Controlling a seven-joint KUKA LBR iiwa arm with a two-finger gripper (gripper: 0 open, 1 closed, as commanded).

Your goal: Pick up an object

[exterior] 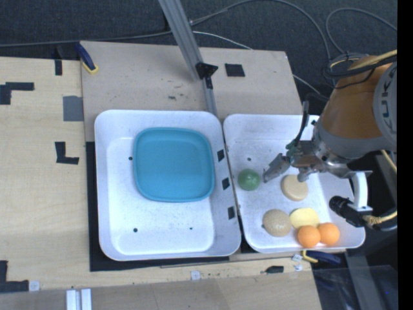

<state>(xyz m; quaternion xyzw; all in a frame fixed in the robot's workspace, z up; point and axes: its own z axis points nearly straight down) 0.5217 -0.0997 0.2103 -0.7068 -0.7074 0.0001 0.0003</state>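
Observation:
My gripper point(287, 171) hangs over the middle of the right bin point(258, 131), fingers spread open with nothing between them. One dark finger point(273, 169) points toward a small green ball point(248, 179) just to its left. The other finger sits above the top edge of a cream round piece point(295, 188). Near the bin's front lie a tan round object point(277, 223), a yellow one point(303, 216) and two orange balls point(308, 236) point(329, 233), all touching or nearly so.
The left bin point(113, 192) holds a blue square plate point(173, 163). A slanted metal pole point(187, 37) runs down to the gap between the bins. The arm's orange band and grey body point(352, 118) cover the right bin's right side.

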